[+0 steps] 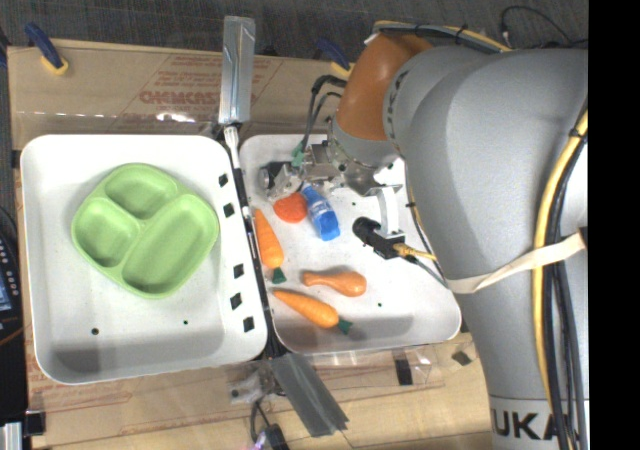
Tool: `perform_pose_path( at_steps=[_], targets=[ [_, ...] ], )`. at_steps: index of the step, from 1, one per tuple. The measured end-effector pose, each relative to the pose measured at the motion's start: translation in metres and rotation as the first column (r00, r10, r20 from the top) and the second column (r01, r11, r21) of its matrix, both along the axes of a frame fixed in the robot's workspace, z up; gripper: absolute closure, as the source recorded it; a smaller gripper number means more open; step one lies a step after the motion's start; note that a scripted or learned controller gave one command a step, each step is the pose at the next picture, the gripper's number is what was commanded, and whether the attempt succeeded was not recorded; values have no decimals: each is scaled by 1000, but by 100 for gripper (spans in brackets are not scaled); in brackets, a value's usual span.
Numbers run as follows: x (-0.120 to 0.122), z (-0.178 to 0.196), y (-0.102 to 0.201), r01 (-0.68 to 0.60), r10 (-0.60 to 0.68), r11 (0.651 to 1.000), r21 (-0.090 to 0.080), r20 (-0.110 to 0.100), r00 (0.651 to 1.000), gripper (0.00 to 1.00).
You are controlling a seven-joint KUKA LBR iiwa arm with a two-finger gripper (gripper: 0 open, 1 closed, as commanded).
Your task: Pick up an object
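The big grey arm [500, 188] is nearest to the camera and covers the right side of the view, with its orange band [372, 88] above the wrist. It reaches down into the right bin [440, 313]. The pincer [300, 173] is at the back left part of this bin, low over the toys, but I cannot tell if it is spread or pressed together, because the wrist and cables hide it.

At the front of the right bin lies a carrot [308, 308], slanted, with its green end to the right. Just behind it lies an orange drumstick-shaped toy [337, 282]. A second carrot [268, 240] lies along the left wall of the bin, almost upright in the view. Behind these, a blue bottle [321, 214] lies tilted, and a small red-orange piece [290, 208] touches its left side. Both are just under the pincer; nothing is seen between its fingers. A black part [372, 236] sticks out near the arm, to the right of the bottle.

The left bin [50, 338] holds a green divided plate [146, 228] with three compartments. Both bins stand side by side on a worktop [130, 78] covered with brown cardboard.
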State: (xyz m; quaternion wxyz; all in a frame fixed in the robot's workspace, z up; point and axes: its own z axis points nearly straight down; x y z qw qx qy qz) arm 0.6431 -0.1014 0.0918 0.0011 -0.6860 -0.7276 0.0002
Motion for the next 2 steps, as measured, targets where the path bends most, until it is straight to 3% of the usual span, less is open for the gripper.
perform_pose_path(
  at_steps=[1,2],
  targets=[
    [0,10,1,-8,8,1000,-1,-2,1000,100],
    [-73,101,15,112,-112,994,-1,-1,994,100]
  ],
)
